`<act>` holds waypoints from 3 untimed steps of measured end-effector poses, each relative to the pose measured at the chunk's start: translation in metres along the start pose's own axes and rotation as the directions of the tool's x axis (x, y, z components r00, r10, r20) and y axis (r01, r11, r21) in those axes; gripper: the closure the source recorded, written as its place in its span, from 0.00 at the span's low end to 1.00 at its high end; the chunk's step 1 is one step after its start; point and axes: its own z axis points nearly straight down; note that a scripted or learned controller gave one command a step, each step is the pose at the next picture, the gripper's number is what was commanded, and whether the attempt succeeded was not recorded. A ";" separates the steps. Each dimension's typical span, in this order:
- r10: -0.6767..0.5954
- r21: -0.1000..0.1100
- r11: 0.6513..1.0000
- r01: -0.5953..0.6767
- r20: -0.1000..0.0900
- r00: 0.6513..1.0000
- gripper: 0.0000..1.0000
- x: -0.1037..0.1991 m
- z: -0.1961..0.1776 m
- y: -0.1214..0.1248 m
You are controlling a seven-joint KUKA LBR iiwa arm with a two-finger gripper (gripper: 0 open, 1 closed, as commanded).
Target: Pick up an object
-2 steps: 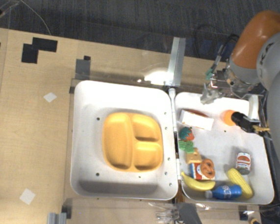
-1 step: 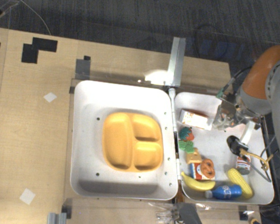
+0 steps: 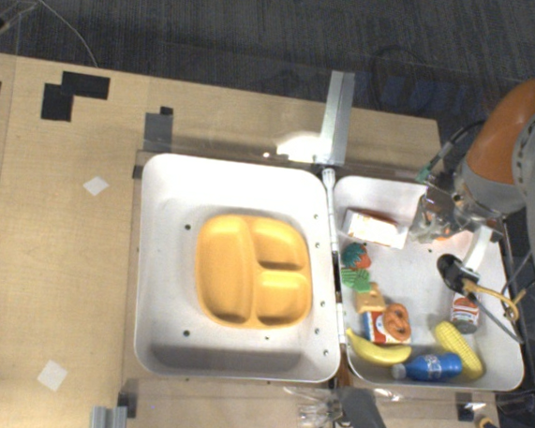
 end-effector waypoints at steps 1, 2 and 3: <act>0.120 0.002 0.993 -0.120 0.000 0.993 1.00 0.035 -0.041 0.020; 0.645 0.005 0.764 -0.645 0.006 0.764 1.00 -0.005 0.013 0.003; 0.644 0.003 0.765 -0.644 0.004 0.765 0.00 -0.004 0.012 0.004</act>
